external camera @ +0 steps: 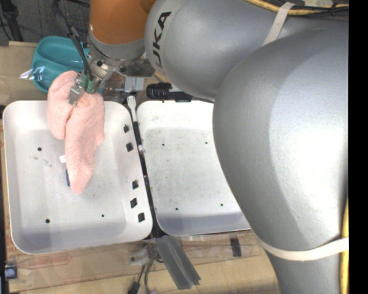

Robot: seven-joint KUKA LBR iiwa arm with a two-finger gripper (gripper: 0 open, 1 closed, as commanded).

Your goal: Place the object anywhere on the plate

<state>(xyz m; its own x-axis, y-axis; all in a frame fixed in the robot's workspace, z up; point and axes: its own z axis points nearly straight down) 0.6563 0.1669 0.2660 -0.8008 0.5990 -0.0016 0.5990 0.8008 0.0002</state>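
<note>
Over the left bin: the tool (84,89) hangs at the far edge of the left bin (24,225), under the arm's orange band (119,11).
Tool state: closed on the top of a pink cloth (76,130); a fold of the fabric is pinched between its fingers and the rest hangs free.
Task thing: the pink cloth droops in two lobes, its lower tip over the middle of the left bin; whether that tip touches the bin floor I cannot tell.
Plate: a teal dish (52,57) sits on the bench (3,54) just beyond the left bin's far corner, partly hidden by the cloth and the arm; I judge it to be the target.
Risk, grip: the pinch takes only a small fold, so the cloth could slip out during the carry.
Risk, drag: the long hanging tail may catch the bin rim on the way to the dish and pull the fold loose.
Risk, placement: the dish is small beside the cloth, so much of the fabric may spill over its edge onto the bench.
Risk, clutter: clear wrapping (30,75) lies by the dish and could be swept along.
Count: two white bins, the right bin (184,182) beside the left; one cloth; one teal dish; one arm; one tool.
</note>
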